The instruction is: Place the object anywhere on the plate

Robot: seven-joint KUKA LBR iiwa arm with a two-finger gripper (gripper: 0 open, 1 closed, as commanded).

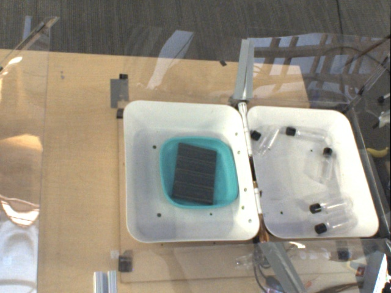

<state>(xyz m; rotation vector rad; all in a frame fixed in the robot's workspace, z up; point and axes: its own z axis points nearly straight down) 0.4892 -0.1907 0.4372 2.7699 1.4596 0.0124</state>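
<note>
A wooden desk carries two white bins side by side. In the left bin sits a teal plate with a dark ribbed rectangular object lying flat at its middle. The right bin holds several clear vials with black caps, one near the front and another at the far left corner.

bench: showing pale tan wood grain;
bins: both showing plain white;
plate: showing solid teal;
block: showing dark grey, ribbed in crosswise bands;
vials: showing clear bodies with black caps;
floor: showing dark grey, finely lined weave
</note>
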